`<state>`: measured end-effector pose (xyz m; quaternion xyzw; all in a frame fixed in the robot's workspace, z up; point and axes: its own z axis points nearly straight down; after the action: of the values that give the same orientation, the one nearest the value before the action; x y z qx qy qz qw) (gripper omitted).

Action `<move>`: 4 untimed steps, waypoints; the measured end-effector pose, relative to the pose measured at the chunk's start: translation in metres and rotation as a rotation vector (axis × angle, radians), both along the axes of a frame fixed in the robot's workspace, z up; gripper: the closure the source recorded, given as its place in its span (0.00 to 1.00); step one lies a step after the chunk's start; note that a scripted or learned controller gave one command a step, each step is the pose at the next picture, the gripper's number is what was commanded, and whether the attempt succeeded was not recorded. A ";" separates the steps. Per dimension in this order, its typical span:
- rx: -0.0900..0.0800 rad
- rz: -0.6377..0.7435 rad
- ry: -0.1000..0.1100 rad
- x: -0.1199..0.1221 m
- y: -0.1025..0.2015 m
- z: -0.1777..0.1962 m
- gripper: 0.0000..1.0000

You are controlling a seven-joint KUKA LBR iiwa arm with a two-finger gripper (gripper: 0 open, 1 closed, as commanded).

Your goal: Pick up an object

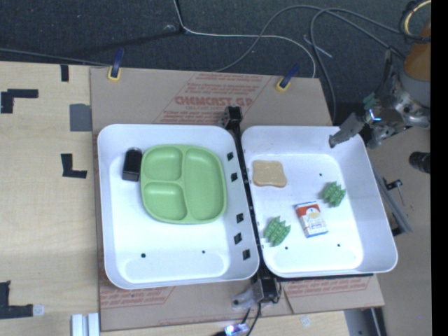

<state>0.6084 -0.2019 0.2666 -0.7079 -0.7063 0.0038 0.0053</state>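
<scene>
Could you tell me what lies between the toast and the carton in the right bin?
Nothing: in the camera view, only bare white bin floor separates the toast from the carton.

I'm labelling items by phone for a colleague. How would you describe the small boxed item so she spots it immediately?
Start at the right-hand white bin. Near its middle, toward the front, lies a small box between two green leafy toys. It is the only flat, rectangular, red-and-white printed item there; the toast slice farther back is plain tan.
</scene>
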 end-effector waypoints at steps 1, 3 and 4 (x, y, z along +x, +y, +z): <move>-0.003 0.004 -0.012 0.002 0.001 0.007 0.00; -0.003 0.005 -0.007 0.013 0.011 -0.103 0.00; -0.003 0.004 -0.007 0.009 0.007 -0.166 0.00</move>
<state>0.6178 -0.1954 0.1001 -0.7066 -0.7076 0.0024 0.0016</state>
